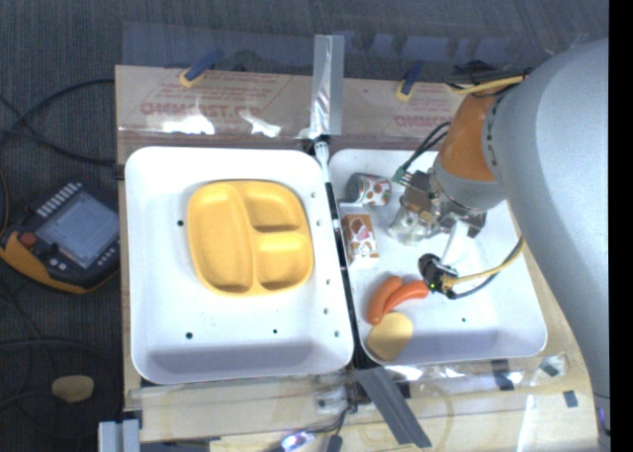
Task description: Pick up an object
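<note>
My gripper [413, 221] hangs low over the middle of the right bin [495, 326], under the orange wrist band. Below and left of it an orange carrot-like toy [388, 295] lies on the bin floor, with a yellow round piece [389, 337] just below that. A small brown and white cup-like object [362, 189] lies at the bin's upper left. A red and white card-like item [360, 236] lies against the left wall. The gripper's finger stance is hidden by the wrist.
The left bin [158, 321] holds a yellow divided plate [249, 234]. A black connector with a yellow cable [440, 278] hangs over the right bin. A teach pendant [64, 237] lies on the floor at left. Blue and yellow clamps [198, 68] grip the cardboard backing.
</note>
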`<state>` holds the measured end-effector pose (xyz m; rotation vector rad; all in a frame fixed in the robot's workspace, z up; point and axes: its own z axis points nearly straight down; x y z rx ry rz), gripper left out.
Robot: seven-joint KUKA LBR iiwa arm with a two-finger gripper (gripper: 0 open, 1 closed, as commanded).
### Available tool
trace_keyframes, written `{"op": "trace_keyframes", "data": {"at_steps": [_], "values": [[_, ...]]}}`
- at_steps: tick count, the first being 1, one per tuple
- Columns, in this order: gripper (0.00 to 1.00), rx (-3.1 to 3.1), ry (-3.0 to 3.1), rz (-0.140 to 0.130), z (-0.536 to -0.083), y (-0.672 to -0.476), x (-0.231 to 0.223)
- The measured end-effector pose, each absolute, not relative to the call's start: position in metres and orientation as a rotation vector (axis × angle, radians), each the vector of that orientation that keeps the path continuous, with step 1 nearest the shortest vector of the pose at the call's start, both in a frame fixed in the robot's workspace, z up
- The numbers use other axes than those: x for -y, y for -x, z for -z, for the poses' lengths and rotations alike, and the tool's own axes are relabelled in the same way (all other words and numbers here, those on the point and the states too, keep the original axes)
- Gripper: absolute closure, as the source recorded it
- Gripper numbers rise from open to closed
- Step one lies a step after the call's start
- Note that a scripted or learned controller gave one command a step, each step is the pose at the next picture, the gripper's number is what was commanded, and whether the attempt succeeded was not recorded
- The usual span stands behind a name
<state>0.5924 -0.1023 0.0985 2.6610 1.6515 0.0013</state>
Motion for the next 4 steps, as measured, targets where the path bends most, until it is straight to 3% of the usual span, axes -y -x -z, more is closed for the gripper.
{"op": "trace_keyframes", "data": {"at_steps": [1, 2, 3, 4], "values": [[1.00, -0.931, -2.998, 0.009, -0.183, -0.622, 0.027], [1.00, -0.399, -3.118, 0.008, -0.184, -0.640, -0.009], [1.00, -0.329, -3.125, 0.006, -0.279, -0.642, -0.046], [1.00, -0.322, -3.125, 0.009, -0.248, -0.620, -0.068]]}}
